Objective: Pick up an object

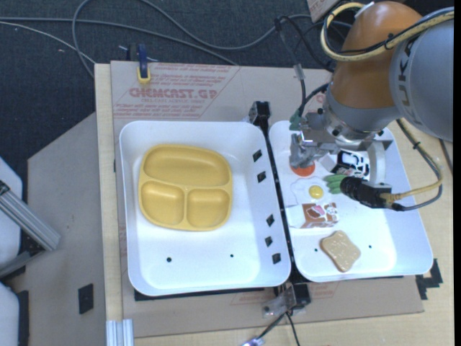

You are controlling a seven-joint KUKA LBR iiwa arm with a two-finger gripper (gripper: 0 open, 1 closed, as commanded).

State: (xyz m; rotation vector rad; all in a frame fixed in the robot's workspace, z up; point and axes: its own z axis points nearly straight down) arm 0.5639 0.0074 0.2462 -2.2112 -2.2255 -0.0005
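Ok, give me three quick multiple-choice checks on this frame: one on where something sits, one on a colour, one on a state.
1. Where does the yellow three-compartment plastic tray lie?
A. left white bin
B. right white bin
C. on the cardboard outside the bins

2. What colour is the small round piece beside the toast-shaped tan piece's bin-mates?
A. blue
B. yellow
C. black

3. How is the tan toast-shaped piece?
A. lifted by the arm
B. lying loose on the bin floor
C. stacked on the tray

Key: 1 A, it fills the left white bin. 2 B, plainly yellow. 3 B, it rests flat in the right white bin, apart from the gripper.
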